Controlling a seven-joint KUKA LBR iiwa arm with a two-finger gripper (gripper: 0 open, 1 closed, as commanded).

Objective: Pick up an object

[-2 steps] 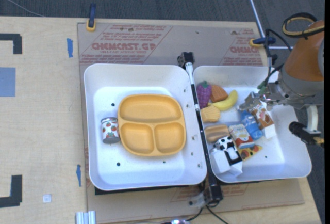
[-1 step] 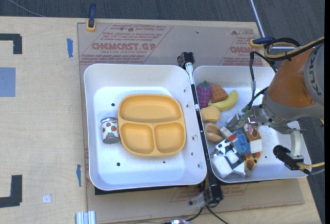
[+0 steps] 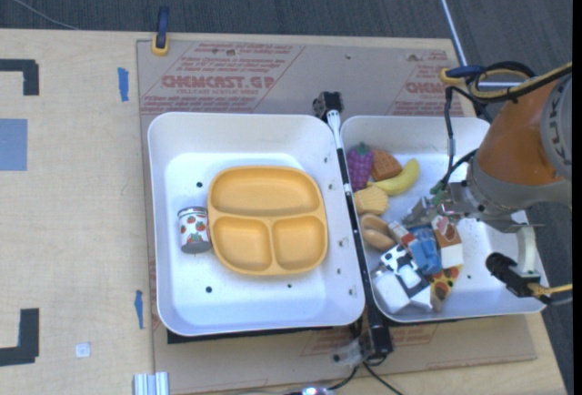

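We find the objects for picking heaped in the right bin point(image 3: 509, 300): a purple grape cluster point(image 3: 360, 165) at the far left corner, an orange piece point(image 3: 386, 165) touching it, a yellow banana point(image 3: 402, 177) beside that, a pale yellow block point(image 3: 370, 200) and a tan bread-like piece point(image 3: 376, 230) against the left wall. Nearer the bin's middle we see a blue piece point(image 3: 424, 250), a brown block point(image 3: 449, 252) and a black-and-white item point(image 3: 398, 265), all crowded and touching one another. These read as smooth moulded toy shapes, rounded for the most part.

The gripper point(image 3: 435, 209) sits low over this heap, just above the blue piece. We cannot tell how the jaws stand, as clutter and the wrist hide them, and we see nothing held between them. The grey arm point(image 3: 515, 161) with its orange band covers the bin's right half.

Open room in the right bin lies along its near edge and near right corner; the left wall is packed.

The left bin point(image 3: 173, 293) holds a yellow three-compartment tray point(image 3: 267, 218) at its centre and a small patterned cup point(image 3: 194, 228) just beside the tray's left edge. A broad bare white margin runs around both.

The two bins stand side by side, rims touching, on a printed cardboard sheet point(image 3: 273, 79) laid on the pale wooden worktop point(image 3: 64, 202).
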